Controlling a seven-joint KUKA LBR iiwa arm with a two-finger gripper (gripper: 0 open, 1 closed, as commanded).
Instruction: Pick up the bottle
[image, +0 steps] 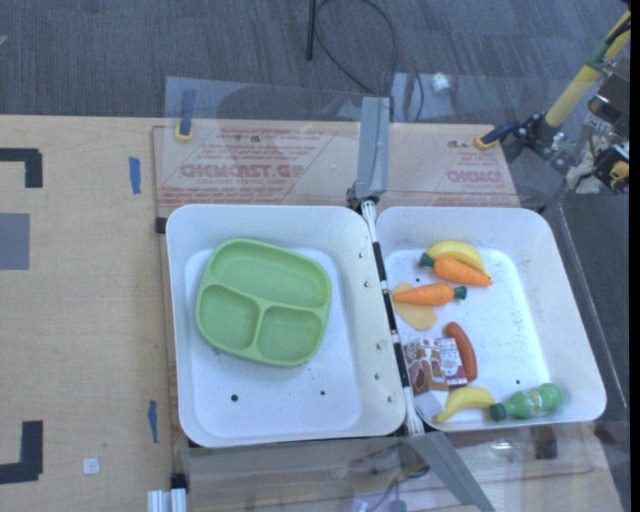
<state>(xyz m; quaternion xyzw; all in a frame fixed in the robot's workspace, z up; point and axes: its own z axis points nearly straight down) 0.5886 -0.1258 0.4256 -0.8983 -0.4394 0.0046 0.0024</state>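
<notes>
The green plastic bottle (528, 402) lies on its side at the near right corner of the right white bin (575, 300), touching a yellow toy banana (465, 402). The left white bin (185, 330) holds a green divided plate (264, 300). Gripper state: cannot be determined.

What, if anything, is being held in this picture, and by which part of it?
Nothing is held. The green bottle lies on its side near the front right corner of the right bin, beside a banana, with nothing gripping it.
</notes>
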